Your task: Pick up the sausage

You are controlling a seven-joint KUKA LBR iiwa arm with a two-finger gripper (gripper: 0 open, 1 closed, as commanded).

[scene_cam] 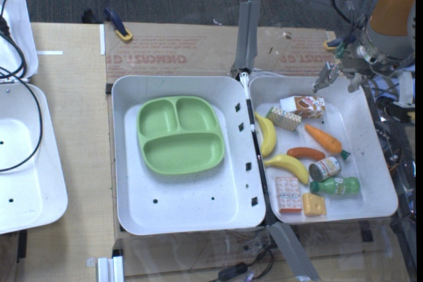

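The sausage is a short reddish-orange link lying flat in the middle of the right bin. It sits between a carrot and a yellow banana, close to a tin can. My gripper hangs over the bin's far edge, well behind the sausage and a little to its right. Its two fingers are spread apart with nothing between them.
The right bin also holds a second banana, a small carton, a wrapped bar, a green bottle, a cheese wedge and a pink box. A green divided plate lies in the left bin.
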